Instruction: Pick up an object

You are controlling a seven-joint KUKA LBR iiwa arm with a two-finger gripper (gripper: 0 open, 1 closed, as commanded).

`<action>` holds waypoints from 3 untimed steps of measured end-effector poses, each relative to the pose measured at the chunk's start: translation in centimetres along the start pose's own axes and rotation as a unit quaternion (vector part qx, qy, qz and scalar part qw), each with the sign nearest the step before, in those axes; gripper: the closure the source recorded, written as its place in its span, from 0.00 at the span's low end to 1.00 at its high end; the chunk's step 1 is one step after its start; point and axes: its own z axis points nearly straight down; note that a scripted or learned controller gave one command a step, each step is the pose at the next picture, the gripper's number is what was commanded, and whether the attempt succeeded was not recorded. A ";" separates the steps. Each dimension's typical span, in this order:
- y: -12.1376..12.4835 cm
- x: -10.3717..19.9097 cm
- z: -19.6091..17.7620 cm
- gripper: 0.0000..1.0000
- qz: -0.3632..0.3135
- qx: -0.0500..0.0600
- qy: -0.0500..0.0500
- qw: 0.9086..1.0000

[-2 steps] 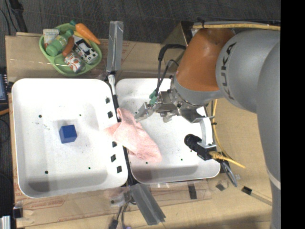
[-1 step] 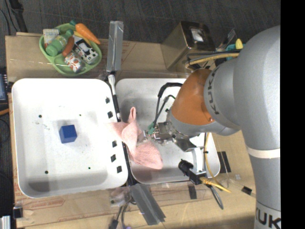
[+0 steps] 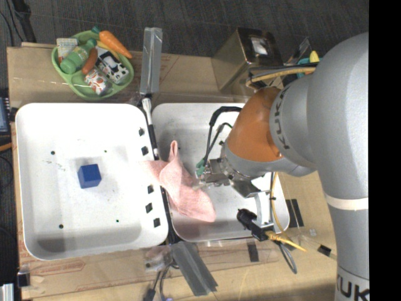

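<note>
A pink cloth (image 3: 183, 190) lies crumpled in the right bin (image 3: 188, 118), draped over its left wall toward the divider. A blue cube (image 3: 89, 175) rests in the middle of the left bin (image 3: 37, 143). My gripper (image 3: 207, 175) is low in the right bin, right at the cloth's right edge, below the orange wrist band. Its fingers are hidden by the wrist and the cloth.
A green bowl (image 3: 62, 74) with toy food, including a carrot (image 3: 113, 41), stands on the bench behind the left bin. A cardboard box (image 3: 241, 58) sits behind the right bin. The grey arm covers the right side of the right bin.
</note>
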 end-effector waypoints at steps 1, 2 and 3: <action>0.0 0.0 0.0 0.00 0.000 0.000 0.000 1.000; 4.0 1.3 -7.2 0.00 0.039 -0.003 0.000 0.999; 5.0 0.1 -5.4 0.00 0.068 -0.003 0.000 0.998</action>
